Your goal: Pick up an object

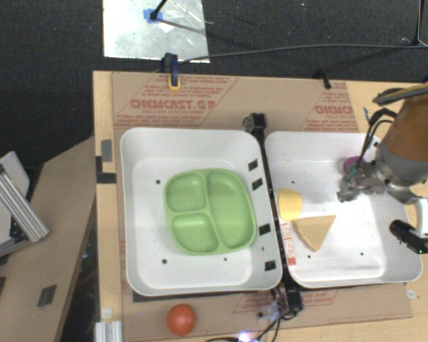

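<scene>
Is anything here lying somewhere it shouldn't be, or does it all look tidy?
One thing stands out: an orange-red ball sits on the bench outside both bins, in front of the left bin. The green divided plate lies in that bin; the yellow pieces lie in the right bin.

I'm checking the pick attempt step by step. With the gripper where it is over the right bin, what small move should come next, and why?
Probably a short move toward the tan wedge, then down. The gripper sits in the right bin, apart from the wedge and the pale yellow block, with nothing visible between its fingers. The wedge lies nearest, with bare floor around it.
</scene>
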Controlling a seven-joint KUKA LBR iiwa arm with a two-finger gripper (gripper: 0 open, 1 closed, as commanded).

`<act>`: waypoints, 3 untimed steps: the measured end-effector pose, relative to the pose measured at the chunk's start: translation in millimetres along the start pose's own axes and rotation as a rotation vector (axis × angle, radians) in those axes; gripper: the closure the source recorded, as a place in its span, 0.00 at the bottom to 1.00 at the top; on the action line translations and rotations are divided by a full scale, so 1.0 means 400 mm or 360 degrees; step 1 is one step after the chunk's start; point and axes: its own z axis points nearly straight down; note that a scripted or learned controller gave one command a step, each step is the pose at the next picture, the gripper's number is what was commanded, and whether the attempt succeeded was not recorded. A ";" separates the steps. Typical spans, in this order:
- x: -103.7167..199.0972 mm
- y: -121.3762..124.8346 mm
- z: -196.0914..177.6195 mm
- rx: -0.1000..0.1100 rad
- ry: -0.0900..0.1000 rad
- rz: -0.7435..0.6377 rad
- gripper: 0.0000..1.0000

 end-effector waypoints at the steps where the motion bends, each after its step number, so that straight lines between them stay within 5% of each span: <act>1: 0.002 0.003 -0.109 0.0000 0.0000 0.0000 1.00; 2: -0.010 0.017 -0.267 -0.0005 -0.0002 -0.0001 1.00; 3: 0.115 0.003 -0.245 0.0007 0.0005 -0.0007 1.00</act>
